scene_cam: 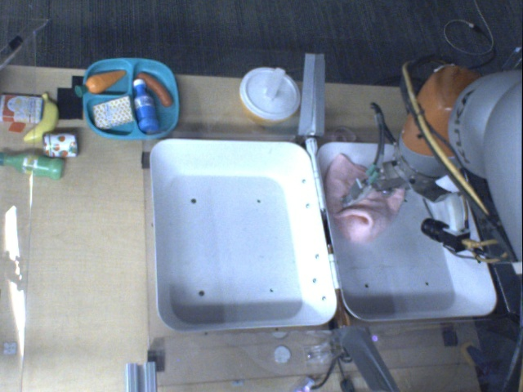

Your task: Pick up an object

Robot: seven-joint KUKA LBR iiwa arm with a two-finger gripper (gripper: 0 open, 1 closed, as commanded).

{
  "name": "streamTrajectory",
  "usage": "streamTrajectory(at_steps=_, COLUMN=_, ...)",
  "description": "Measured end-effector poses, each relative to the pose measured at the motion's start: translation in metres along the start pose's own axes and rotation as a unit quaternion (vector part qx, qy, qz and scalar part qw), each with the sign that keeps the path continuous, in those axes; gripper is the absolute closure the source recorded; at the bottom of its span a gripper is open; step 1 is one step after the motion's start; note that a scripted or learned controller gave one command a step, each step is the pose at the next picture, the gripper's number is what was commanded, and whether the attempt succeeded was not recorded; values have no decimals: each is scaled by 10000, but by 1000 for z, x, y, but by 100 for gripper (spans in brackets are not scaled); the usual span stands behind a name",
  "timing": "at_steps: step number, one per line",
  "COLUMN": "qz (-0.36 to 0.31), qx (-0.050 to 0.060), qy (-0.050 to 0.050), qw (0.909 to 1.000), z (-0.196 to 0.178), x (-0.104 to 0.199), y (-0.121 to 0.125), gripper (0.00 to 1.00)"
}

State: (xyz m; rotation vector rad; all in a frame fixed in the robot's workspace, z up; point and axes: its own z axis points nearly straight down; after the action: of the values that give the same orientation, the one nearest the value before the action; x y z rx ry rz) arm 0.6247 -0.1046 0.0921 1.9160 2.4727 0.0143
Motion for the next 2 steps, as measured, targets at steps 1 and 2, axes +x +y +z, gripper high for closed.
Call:
streamTrajectory(at_steps=1, qz=-143, qx=84, qy=30, qw=9999, z=2, x=-10, y=44, gripper=0)
streamTrajectory(at_steps=2, qz=-178, qx=30, qy=-8, qw=9998, z=-11, x=-10, y=47, gripper=100)
